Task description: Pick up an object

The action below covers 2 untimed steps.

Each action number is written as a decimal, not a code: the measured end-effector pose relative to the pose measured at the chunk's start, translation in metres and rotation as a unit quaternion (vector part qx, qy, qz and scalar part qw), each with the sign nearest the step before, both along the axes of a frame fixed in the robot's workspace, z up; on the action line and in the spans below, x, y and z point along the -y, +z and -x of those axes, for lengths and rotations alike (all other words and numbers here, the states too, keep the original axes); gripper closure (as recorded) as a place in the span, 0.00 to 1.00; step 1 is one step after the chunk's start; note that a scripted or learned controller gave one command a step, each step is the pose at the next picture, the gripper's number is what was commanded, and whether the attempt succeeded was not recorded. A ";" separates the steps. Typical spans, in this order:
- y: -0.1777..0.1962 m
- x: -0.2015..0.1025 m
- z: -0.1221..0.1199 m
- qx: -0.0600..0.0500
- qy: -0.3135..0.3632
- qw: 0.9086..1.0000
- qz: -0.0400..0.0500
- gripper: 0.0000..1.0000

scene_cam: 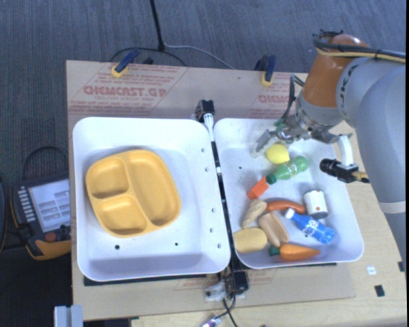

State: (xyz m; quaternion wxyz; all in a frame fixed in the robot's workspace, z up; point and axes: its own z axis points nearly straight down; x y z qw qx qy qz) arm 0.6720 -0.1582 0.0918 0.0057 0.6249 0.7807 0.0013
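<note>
- the bench (123,80) holds two white bins side by side.
- the left bin (109,131) has a yellow tray (131,191) with three parts in it.
- the right bin (347,240) is full of toy food and small things.
- at the back of that bin sits a yellow lemon (277,154), with a green veggie (290,169) touching it in front.
- nearer the front are a small orange piece (258,187), a long red-orange pepper (285,206), a white cup (315,202), a blue bottle (313,229), a hot dog (273,227), a tan bun (250,240) and a carrot (296,252).
- the grey arm (368,107) comes in from the right, and its hand (276,136) is low over the back of the right bin, just above the lemon.
- the hand looks spread, with one finger (264,140) sticking out to the left of the lemon.
- nothing is pinched in the hand. the lemon sits on the bin floor.
- so i think the pick is not done yet. the hand is in place over the lemon, which looks like the thing it wants.
- what is left: go down around the lemon, squeeze it, and lift it up.
- the lemon is round and smooth, so it could slip or roll into the green veggie.
</note>
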 end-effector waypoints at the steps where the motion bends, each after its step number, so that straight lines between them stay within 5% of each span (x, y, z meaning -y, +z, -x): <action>1: 0.001 -0.007 0.030 0.004 0.007 1.000 0.000 0.00; 2: 0.012 -0.007 0.029 0.004 0.007 1.000 0.000 1.00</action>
